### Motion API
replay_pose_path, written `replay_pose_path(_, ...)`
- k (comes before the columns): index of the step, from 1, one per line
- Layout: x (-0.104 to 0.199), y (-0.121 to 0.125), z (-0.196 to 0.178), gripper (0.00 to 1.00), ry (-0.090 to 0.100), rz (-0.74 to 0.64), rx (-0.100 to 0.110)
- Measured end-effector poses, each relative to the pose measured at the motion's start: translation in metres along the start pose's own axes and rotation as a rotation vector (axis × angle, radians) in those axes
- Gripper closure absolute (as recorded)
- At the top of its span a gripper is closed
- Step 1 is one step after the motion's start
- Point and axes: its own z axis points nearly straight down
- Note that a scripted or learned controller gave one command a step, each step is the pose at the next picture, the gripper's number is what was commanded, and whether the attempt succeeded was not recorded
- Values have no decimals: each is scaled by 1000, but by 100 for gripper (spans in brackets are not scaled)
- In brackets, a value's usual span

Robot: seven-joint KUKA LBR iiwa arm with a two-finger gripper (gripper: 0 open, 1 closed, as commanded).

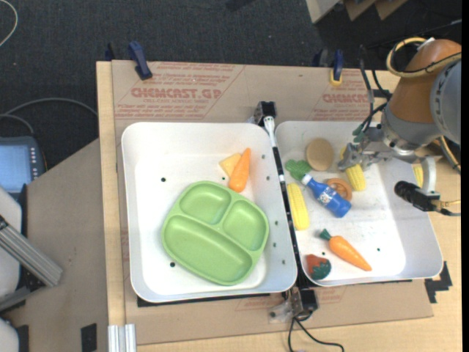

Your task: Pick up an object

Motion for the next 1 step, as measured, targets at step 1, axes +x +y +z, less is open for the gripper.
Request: replay_pose_path(1, 82, 17, -66, 100, 1, -7, -8)
